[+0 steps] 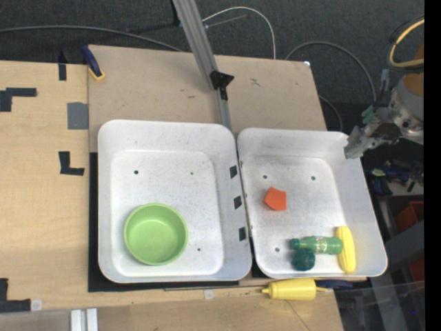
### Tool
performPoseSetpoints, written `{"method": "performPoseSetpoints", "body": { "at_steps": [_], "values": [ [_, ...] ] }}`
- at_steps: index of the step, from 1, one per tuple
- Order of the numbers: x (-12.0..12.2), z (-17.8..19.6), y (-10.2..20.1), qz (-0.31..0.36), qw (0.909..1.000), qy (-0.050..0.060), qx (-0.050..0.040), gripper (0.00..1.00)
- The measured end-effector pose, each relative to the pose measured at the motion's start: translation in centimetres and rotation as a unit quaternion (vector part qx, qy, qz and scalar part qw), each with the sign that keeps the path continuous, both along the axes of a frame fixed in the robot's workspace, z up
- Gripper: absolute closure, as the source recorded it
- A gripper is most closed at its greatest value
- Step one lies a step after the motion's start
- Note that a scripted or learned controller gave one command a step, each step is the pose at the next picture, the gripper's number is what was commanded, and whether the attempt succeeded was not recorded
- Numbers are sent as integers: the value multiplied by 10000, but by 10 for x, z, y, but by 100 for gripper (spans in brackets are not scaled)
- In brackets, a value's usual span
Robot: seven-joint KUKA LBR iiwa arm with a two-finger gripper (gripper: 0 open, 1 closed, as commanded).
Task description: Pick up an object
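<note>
The gripper (360, 143) is hanging over the upper right corner of the right bin (303, 141), nothing showing in its grasp; whether the jaws are apart or together cannot be told from this angle. Well below and to its left, an orange block (275, 199) is lying alone on the bin floor, looking small, stiff and light, likely best taken across two opposite flat sides. In the bin's lower right corner, a green bottle (313, 245) and a yellow object (346, 247) are crowding together, touching, a harder pick. A green bowl (156, 234) is sitting in the left bin (165, 133) on the desk (41, 157).
</note>
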State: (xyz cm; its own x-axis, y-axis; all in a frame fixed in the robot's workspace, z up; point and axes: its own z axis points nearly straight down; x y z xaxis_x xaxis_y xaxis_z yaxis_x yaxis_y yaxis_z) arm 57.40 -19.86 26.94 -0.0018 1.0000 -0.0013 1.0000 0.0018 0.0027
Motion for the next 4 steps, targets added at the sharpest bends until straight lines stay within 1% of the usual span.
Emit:
{"method": "performPoseSetpoints", "body": {
  "at_steps": [1,2,3,4],
  "values": [
    [-4,1,60,24,10000,18,14,100],
    [-6,-12,112,22,10000,28,13,100],
    [-23,-13,157,17,10000,30,13,100],
    [-32,-10,211,26,10000,28,16,100]
  ]
}}
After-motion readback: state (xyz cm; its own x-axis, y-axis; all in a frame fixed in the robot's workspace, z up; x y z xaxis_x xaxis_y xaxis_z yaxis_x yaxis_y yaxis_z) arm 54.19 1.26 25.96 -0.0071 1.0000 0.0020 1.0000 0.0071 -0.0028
